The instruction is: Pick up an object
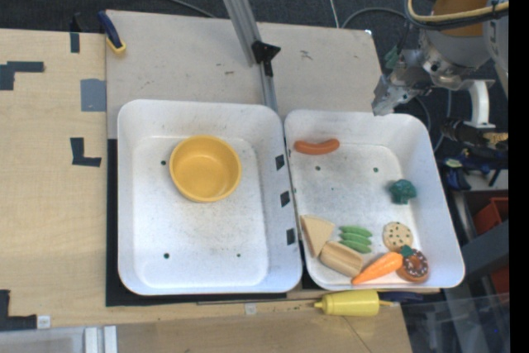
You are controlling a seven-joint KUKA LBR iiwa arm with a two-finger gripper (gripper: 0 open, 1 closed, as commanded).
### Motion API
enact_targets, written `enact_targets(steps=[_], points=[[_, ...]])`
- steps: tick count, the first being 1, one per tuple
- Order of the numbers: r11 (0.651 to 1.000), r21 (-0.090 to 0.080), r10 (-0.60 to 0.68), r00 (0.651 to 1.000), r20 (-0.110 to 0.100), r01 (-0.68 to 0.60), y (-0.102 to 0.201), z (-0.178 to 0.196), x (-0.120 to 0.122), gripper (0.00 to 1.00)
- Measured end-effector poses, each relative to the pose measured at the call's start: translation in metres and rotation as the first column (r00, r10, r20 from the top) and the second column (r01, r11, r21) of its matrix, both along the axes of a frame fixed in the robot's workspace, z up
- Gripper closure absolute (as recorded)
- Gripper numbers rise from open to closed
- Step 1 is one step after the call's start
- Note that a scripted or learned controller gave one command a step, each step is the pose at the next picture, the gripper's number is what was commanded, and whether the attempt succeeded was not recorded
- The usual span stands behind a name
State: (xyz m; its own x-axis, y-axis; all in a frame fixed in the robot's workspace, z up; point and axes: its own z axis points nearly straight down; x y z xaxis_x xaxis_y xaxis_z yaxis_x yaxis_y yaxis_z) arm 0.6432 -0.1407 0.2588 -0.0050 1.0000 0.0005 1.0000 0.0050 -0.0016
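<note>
The right bin (430,153) holds a sausage (316,146) near its far left corner and a green broccoli piece (402,191) by its right wall. At its near end lie a tan wedge (315,232), a bread roll (340,259), green pea pods (356,238), a cookie (397,236), a carrot (378,268) and a chocolate donut (414,265). A yellow bowl (205,168) sits in the left bin (140,260). My gripper (388,100) hangs above the far right corner of the right bin, apart from all the objects.
A yellow mustard bottle (355,303) lies on the bench just in front of the right bin. A slanted grey metal pole (240,4) rises behind the bins. Cables run across the dark floor at the back. A blue and yellow clamp (111,32) sits at the far left.
</note>
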Motion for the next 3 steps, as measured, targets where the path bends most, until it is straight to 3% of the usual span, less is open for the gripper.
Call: enact_targets(steps=[3], points=[[1.000, 0.001, 0.001, 1.000, 0.000, -0.001, 0.157, 0.004, -0.011, 1.00]])
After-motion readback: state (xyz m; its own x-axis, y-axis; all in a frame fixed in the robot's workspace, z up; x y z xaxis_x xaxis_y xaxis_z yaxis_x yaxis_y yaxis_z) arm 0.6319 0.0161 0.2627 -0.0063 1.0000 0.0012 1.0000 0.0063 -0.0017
